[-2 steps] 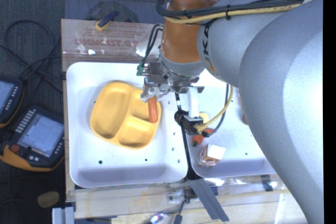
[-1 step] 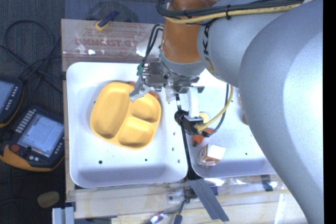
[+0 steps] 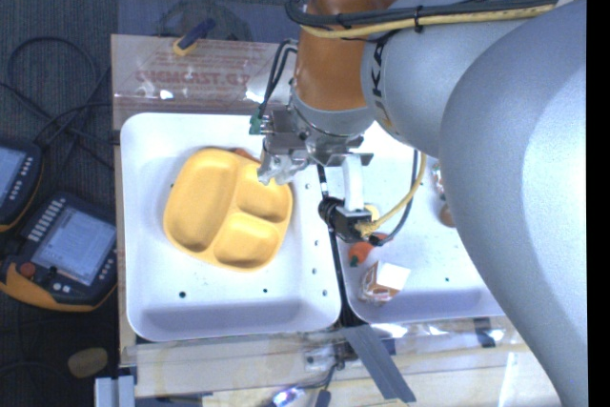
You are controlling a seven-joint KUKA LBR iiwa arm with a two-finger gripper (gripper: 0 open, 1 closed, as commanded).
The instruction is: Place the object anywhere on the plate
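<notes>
Over the left bin [image 3: 143,300] I see the yellow divided plate [image 3: 227,208] lying flat, filling most of the bin's middle, with three compartments. My arm [image 3: 496,110] comes in from 3 o'clock, its orange band [image 3: 334,43] sitting at 12 o'clock of the wrist. At the plate's 1 o'clock rim hangs the gripper [image 3: 273,169], its metal tip over the plate edge; I cannot tell from this slant how the jaws stand or whether anything is between them. A sliver of something reddish [image 3: 247,152] peeks out at the plate's 12 o'clock edge, just beside the gripper. In the right bin [image 3: 457,300], at its 7 o'clock corner, lie a small orange object [image 3: 358,253] and a tan-and-white block [image 3: 385,280], near each other. Two handheld pendants [image 3: 57,243] rest on the floor at 9 o'clock.
</notes>
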